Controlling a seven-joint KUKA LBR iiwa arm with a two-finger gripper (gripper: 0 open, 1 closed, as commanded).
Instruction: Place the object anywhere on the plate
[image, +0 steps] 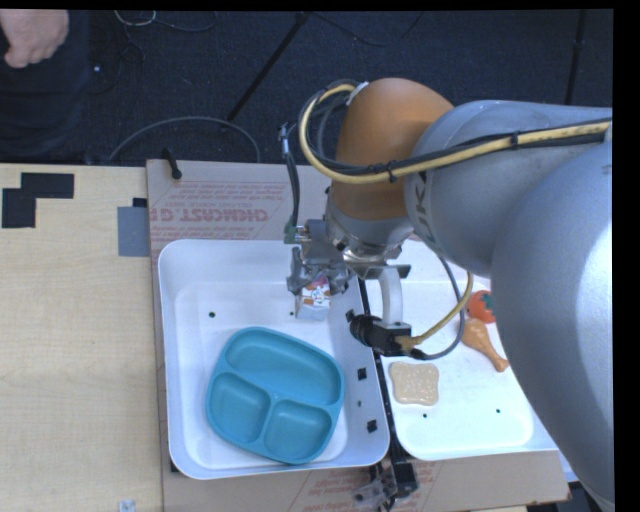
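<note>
Nearest in the scene, in the left bin (185, 300), lies the blue plate (275, 393). It has three compartments, and its long axis runs from near-right to far-left. It rests flat on the bin floor and nothing lies on it.

Just right of the plate, across the divider, the right bin (470, 425) holds a pale slice of bread (414, 383). Farther right in that bin lies an orange toy (483, 330), partly hidden by my arm.

Farther back, my claw (316, 292) hangs over the far part of the left bin. It is clenched on a small object (317, 297), white with red marking, seen between the fingertips. What the object is cannot be told at this size. Whether it is lifted clear of the bin floor also cannot be told.

Governing relation: the plate lies toward the near side of my claw and slightly to the left, close by. The plate's far rim is just short of the point below the object. My judgement is that the coming move is a short carry toward the near side, followed by release over any compartment.
</note>
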